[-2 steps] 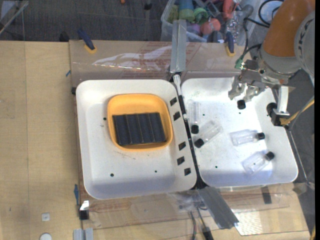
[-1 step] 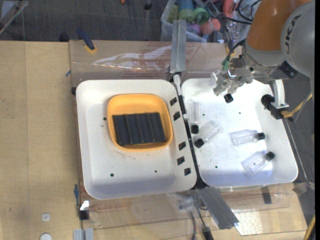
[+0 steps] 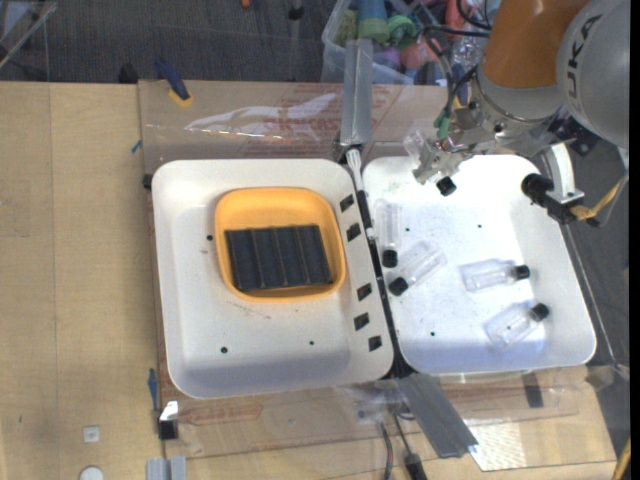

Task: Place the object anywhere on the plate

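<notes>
A yellow plate (image 3: 232,211) lies in the left bin (image 3: 180,268) with a black ridged block (image 3: 278,257) resting on it. Several clear vials with black caps lie in the right bin (image 3: 480,208), among them one near the divider (image 3: 388,226) and one at the front right (image 3: 512,324). My gripper (image 3: 436,162) hangs over the back left part of the right bin. A small clear piece with a black cap (image 3: 446,184) sits right at its tip. Whether that piece is gripped or just lies beneath is unclear.
A metal divider bar (image 3: 352,108) runs between the bins, with black clips along the left bin's right wall. A box of colourful toys (image 3: 400,8) stands behind the bins. The arm's cables and a white bracket (image 3: 560,183) overhang the right bin's back right corner.
</notes>
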Robot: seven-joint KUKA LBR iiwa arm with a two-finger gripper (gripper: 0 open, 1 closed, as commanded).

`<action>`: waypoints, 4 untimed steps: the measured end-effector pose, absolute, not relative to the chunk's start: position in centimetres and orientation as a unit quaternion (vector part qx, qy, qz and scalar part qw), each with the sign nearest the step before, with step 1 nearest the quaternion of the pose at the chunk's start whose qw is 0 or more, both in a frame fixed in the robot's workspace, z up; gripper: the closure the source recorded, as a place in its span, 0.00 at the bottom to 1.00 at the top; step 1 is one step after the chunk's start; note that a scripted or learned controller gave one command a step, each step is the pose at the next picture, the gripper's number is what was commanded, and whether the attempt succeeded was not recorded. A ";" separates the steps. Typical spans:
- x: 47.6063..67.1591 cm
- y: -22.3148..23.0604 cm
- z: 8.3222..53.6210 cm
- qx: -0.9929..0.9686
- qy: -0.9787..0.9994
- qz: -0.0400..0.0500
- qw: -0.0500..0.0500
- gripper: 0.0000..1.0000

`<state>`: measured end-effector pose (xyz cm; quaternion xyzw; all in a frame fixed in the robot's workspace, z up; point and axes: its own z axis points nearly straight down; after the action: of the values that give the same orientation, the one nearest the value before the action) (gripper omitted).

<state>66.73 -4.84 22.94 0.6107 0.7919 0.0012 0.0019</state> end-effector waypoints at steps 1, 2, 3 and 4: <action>66.7 -3.4 24.2 0.541 0.841 0.001 0.003 1.00; 66.7 -3.2 22.1 0.412 0.911 0.000 0.000 1.00; 66.8 -3.3 23.2 0.413 0.911 0.002 0.002 1.00; 66.3 -2.8 24.7 0.262 0.965 0.001 0.003 1.00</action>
<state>66.26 -2.80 24.75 0.2623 0.9650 0.0013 0.0034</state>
